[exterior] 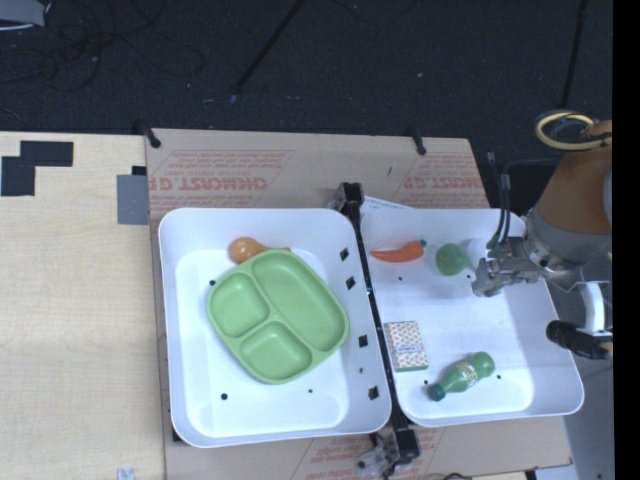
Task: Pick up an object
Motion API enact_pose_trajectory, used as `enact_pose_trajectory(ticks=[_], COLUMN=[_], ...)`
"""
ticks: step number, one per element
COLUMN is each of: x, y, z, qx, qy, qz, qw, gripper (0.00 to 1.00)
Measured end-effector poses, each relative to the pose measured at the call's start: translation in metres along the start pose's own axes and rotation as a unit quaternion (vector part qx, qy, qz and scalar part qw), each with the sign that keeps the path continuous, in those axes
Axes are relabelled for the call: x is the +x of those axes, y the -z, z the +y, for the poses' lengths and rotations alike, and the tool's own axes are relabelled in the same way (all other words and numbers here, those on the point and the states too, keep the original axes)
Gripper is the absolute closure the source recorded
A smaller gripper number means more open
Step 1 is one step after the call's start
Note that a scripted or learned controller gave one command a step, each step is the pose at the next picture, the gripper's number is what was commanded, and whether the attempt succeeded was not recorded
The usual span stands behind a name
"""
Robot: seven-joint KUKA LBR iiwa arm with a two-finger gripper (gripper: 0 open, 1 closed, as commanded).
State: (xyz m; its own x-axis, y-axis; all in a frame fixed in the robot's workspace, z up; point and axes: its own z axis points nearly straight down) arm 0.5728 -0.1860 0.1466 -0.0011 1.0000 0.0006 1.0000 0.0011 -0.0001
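The pick has not happened yet, as far as this view shows. The tool hangs low over the right bin, toward its 2 o'clock corner, and nothing can be seen between its parts; whether they stand apart or together I cannot tell, since they are small and blurred against the white floor.

4 things lie loose in that bin. A small green ball sits just beside the tool, at its 9 o'clock, apart from it by a narrow gap. An orange carrot lies further toward 9 o'clock, near the divider. A patterned packet rests at about 7 o'clock from the tool, and a green bottle lies on its side at 6 o'clock, well apart.

In the left bin, a green divided tray lies with an orange fruit touching its 11 o'clock edge.

Judging by nearness, the ball looks the likely target. Closing on it and lifting are all still to do.
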Motion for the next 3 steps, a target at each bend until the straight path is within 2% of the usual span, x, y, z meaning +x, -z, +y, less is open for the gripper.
enact_pose_trajectory(ticks=[1,2,3], x=[0.0,0.01,0.066], y=[0.051,0.104,0.109], z=[-0.009,-0.007,-0.003], qx=[-0.001,-0.002,0.001], qy=[-0.001,0.001,0.002], qz=[-0.001,-0.001,0.001], qw=[1.0,1.0,1.0], gripper=[1.0,1.0,1.0])
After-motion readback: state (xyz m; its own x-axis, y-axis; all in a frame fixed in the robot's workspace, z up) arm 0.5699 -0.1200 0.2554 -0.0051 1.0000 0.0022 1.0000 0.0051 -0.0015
